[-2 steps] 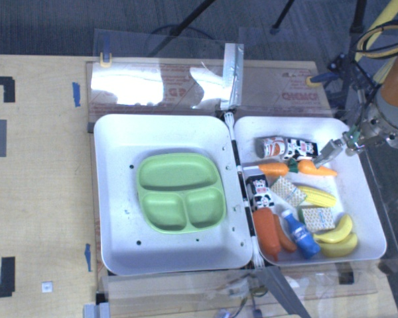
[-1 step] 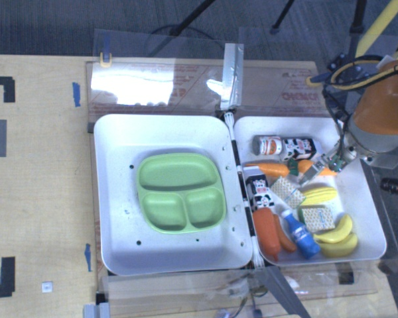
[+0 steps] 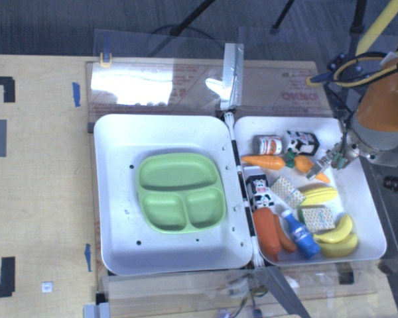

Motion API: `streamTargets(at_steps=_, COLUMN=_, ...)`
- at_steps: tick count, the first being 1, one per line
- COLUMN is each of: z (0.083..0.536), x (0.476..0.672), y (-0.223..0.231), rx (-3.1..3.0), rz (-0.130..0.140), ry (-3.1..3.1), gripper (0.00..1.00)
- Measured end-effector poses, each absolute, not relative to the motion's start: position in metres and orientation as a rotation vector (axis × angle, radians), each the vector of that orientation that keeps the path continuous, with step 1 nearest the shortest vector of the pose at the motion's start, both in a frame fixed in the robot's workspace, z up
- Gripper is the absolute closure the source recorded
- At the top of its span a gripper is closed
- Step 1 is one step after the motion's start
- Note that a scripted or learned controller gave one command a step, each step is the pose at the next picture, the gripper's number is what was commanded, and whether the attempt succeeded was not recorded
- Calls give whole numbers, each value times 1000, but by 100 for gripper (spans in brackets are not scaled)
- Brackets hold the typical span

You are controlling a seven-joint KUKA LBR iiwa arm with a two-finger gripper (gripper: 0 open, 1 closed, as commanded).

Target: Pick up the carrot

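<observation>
Gripper (image 3: 331, 159) hovers low in the right bin (image 3: 375, 197), fingers parted a little, nothing visibly between them, just beside a second orange piece. Carrot (image 3: 262, 162) lies flat near the bin's left wall, beside a can (image 3: 268, 144) (likely light, stiff, smooth plastic); mid-body across the width looks the safest hold.

My arm (image 3: 385, 108) runs off the right edge. Fingertips of my gripper (image 3: 333, 159) too small to read — labels on the can (image 3: 268, 144) also illegible.
</observation>
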State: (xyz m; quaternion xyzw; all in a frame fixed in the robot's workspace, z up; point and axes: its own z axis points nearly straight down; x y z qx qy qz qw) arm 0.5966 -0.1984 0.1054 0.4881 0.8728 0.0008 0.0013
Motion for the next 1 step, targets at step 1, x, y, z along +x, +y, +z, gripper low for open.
streamTargets(at_steps=1, z=87, x=589, y=-150, rx=1446, rz=-9, ry=2781, gripper=100)
